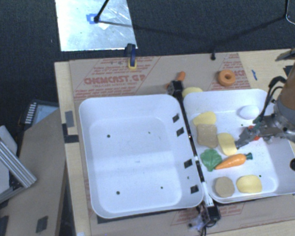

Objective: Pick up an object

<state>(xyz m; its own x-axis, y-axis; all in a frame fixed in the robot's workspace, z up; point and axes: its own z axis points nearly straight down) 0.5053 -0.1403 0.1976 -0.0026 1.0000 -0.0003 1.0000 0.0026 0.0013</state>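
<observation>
The right bin (285,171) holds several toy foods. A white egg (248,112) lies at the back, with a yellow piece (204,118) and a tan bread slice (207,134) near the divider. A yellow block (226,142), a green leaf (210,159) and an orange carrot (232,160) sit mid-bin. A tan round cookie (224,186) and a yellow lemon (249,184) lie at the front. My gripper (242,140) reaches in from the right, low over the bin. Its tip is just right of the yellow block and above the carrot, with nothing seen in its hold.
The left bin (92,115) stands beside the right one. On the bench behind the bins lie a donut (226,77), a small orange item (181,76) and a yellow item (191,91) at the rim. The arm's body (294,106) hangs over the bin's right side.
</observation>
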